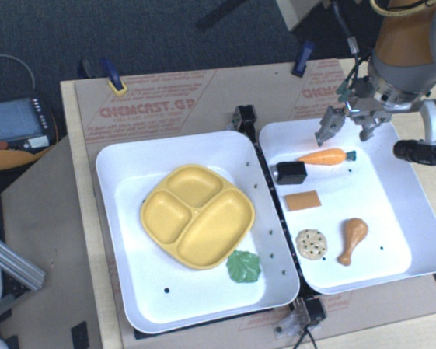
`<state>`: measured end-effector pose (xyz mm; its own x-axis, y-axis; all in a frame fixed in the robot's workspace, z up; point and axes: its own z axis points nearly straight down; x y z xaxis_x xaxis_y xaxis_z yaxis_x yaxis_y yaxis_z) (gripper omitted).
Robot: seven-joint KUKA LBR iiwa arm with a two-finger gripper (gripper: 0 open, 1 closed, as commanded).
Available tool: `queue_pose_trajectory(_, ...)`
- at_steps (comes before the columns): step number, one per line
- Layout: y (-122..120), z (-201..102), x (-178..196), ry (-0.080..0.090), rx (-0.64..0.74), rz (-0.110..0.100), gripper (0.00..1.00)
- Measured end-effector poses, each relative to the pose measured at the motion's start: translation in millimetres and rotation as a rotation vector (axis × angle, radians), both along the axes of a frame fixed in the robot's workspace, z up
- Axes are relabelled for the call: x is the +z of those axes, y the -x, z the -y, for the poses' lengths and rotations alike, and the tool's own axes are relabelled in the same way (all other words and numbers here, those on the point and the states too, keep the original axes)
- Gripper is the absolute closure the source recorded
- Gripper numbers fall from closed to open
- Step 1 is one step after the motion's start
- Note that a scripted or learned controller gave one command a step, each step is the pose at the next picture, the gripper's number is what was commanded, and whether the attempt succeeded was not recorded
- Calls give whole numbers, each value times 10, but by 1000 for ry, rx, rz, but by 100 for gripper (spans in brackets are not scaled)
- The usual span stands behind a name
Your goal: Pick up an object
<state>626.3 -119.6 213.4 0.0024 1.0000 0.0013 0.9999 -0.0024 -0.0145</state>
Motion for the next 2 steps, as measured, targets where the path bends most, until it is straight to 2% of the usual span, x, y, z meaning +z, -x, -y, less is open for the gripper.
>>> queue_pose_trajectory(1,-28,-2,88,2,3,15,0)
queue_pose_trajectory(2,-77,-81,-469,1,3,10,0)
